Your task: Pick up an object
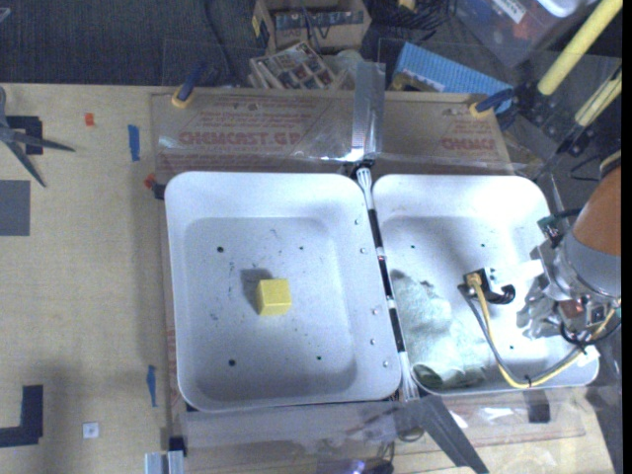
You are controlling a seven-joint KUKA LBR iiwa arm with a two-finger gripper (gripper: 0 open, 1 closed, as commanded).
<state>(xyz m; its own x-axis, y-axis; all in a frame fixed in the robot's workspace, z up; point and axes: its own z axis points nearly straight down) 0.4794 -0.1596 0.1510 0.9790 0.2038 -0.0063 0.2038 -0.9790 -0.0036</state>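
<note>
Wooden bench [79, 294] seen from above, bearing two white bins. Nearest, a pale crumpled cloth [427, 316] lies in the right bin [454, 205], with the gripper [553, 314] low nearby; whether it is apart or closed cannot be told. Beyond, in the left bin [197, 215], a yellow block [275, 296] sits alone, judged best approached squarely from above

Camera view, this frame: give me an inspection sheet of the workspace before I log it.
surface: wooden bench bearing left bin and right bin, side by side.
job's things: yellow block near the left bin's middle; pale fluffy wad in the right bin's front-left part.
clutter: nothing seen.
grippers: tool over the right bin's right side, apart from both things.
cables: dark leads behind the bench.
surroundings: blue clamps along the bins' far side.
</note>
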